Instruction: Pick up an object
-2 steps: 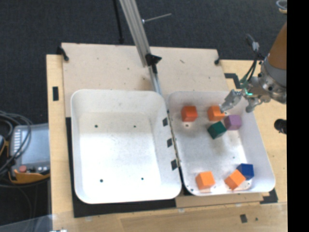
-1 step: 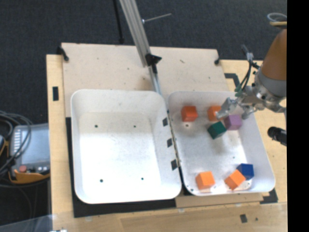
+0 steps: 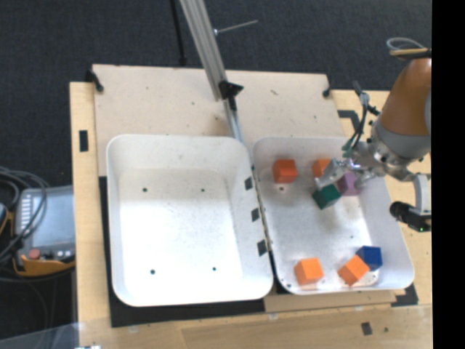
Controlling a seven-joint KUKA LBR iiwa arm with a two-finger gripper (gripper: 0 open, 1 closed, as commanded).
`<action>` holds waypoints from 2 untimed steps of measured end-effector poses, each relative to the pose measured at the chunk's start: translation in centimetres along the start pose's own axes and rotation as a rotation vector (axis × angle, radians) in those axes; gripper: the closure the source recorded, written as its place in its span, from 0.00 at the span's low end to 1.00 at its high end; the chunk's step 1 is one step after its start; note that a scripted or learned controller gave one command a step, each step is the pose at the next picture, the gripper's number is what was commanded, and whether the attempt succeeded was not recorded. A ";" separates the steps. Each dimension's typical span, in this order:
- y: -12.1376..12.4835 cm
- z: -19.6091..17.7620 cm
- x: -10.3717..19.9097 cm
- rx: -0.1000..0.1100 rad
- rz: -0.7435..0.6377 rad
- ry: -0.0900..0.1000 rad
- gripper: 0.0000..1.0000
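- The gripper [image 3: 341, 177] hangs over the upper part of the right bin [image 3: 385, 224]; whether it is apart, together or clamped cannot be told.
- A green block [image 3: 327, 195] sits just below it, a purple block [image 3: 349, 183] beside it.
- Orange blocks [image 3: 285, 170] and a blue block [image 3: 370, 255] lie elsewhere in that bin.
- Judging by this, nothing is lifted yet; the grasp and lift remain.

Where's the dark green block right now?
The dark green block lies in the right white bin, upper part, just below the gripper, beside a purple block.
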State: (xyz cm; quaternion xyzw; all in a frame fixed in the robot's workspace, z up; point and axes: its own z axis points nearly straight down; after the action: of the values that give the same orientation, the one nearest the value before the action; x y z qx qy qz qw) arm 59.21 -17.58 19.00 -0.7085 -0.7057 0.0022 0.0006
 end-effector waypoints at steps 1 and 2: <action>-0.6 6.2 -0.2 0.000 -0.001 0.000 0.00; -0.3 4.7 -0.2 -0.010 0.003 0.002 1.00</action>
State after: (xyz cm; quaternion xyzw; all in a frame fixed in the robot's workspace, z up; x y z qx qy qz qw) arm 58.87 -17.75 14.33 -0.7096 -0.7046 -0.0020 -0.0020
